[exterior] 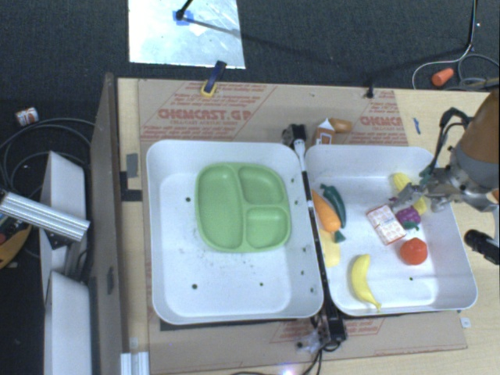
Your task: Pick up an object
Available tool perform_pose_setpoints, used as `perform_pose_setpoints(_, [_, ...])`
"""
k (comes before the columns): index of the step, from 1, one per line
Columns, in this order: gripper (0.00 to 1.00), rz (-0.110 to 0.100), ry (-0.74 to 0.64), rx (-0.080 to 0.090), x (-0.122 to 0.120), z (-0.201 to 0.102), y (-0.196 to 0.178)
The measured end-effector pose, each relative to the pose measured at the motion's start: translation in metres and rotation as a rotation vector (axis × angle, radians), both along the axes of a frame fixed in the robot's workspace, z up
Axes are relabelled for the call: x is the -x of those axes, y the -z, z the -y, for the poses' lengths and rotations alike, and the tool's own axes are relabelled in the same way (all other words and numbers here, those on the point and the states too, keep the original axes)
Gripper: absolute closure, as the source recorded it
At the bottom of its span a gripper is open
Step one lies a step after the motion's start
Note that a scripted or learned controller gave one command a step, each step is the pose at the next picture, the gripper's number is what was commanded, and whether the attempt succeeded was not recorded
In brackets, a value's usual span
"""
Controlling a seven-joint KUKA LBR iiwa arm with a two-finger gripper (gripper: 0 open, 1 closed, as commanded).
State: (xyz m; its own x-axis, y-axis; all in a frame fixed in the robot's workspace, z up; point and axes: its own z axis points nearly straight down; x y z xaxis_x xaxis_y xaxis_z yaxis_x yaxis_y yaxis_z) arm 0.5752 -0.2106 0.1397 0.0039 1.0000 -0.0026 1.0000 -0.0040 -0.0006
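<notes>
Bench: a cardboard-covered surface [234, 104] seen from above at a slant, bearing two shallow white bins side by side.
Left bin: a white bin [176, 287] holding a pale green divided plate [241, 207], which lies flat near the bin's middle with three compartments.
Seam between bins: an orange carrot [327, 214] lies against the left wall of the right bin, with a dark green vegetable [334, 201] touching its right side.
Right bin: a white bin [453, 283] holding the loose objects.
Front of right bin: a yellow banana [361, 280] lies near the front wall, left of centre.
Middle of right bin: a small white and red packet [384, 223] lies flat, just left of a purple object [409, 216]; a red tomato [414, 250] sits just below them.
Back of right bin: a yellow object [401, 182] rests near the far wall.
Arm: grey with an orange band, entering from the right.
Gripper: the gripper [416, 200] is low over the purple object, right at it; whether its grip is released or closed cannot be told.
</notes>
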Motion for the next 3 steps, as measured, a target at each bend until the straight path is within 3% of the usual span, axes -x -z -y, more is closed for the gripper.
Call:
perform_pose_setpoints(1, [0.00,0.011,-0.011,0.003,-0.056,-0.010,0.055])
perform_pose_setpoints(2, [0.00,0.000,-0.007,-0.004,-0.022,-0.041,0.055])
perform_pose_setpoints(3, [1.00,0.005,-0.009,-0.002,-0.025,-0.040,0.044])
